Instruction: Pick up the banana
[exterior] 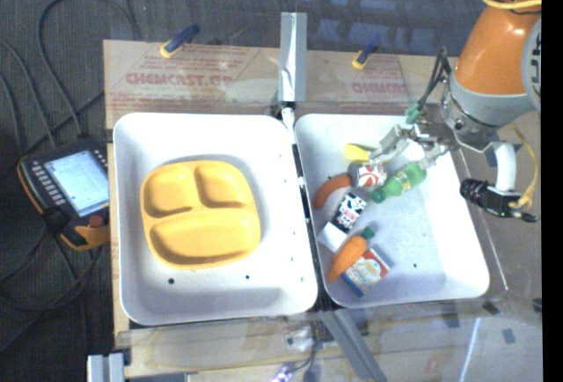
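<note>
Hovering: the gripper (398, 147) is hanging over the far part of the right bin (457, 270), just above the cluster of toys.
Claw state: I cannot tell how it is standing; the metal parts are blurring into the clutter below.
Banana: the banana (359, 150) is lying near the right bin's far wall, showing as a small yellow piece just left of the gripper, partly covered by it.
Neighbours: a green bottle (393, 184) is sitting just nearer than the banana, a red-and-white can (369, 173) is touching or almost touching it, and a sausage (331, 189) is lying toward the bin's left wall.
Nearer items: a cow-print carton (346, 217), a carrot (349, 253) and a small box (366, 271) are resting toward the bin's near side.
Left bin: a yellow divided tray (202, 213) is sitting in the left bin (132, 283).
Handling: the banana is probably a light, stiff, smooth plastic toy, so it is likely slipping easily.
Grasp point: closing across its narrow middle, away from the can, is looking safest.
</note>
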Tool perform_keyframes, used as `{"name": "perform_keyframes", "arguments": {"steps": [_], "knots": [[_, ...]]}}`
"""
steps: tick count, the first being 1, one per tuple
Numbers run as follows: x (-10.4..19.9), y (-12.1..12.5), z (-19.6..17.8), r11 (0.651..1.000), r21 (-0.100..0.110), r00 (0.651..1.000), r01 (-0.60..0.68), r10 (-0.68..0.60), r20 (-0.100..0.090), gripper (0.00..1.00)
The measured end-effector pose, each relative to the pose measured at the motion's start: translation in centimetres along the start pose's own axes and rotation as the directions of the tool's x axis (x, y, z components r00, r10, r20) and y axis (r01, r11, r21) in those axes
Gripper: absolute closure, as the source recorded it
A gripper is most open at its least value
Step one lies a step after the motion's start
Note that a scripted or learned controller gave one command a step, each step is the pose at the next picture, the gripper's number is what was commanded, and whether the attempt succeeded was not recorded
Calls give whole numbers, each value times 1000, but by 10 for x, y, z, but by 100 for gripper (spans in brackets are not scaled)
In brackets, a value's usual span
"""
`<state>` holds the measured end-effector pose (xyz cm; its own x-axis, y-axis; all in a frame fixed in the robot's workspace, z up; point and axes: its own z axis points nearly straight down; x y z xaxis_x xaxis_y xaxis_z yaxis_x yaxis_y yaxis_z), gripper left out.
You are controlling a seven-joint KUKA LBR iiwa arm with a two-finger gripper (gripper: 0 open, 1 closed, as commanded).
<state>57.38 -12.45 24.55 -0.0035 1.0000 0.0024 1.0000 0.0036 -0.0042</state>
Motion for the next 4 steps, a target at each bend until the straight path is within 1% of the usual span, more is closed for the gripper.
{"name": "perform_keyframes", "arguments": {"steps": [1, 2, 3, 4], "knots": [[13, 95, 53, 987, 0, 987, 159, -159, 5, 0], [-18, 94, 102, 980, 1, 980, 200, -200, 6, 0], [-72, 97, 146, 932, -5, 932, 361, -361, 3, 0], [-23, 99, 156, 998, -13, 999, 53, -53, 6, 0]]}}
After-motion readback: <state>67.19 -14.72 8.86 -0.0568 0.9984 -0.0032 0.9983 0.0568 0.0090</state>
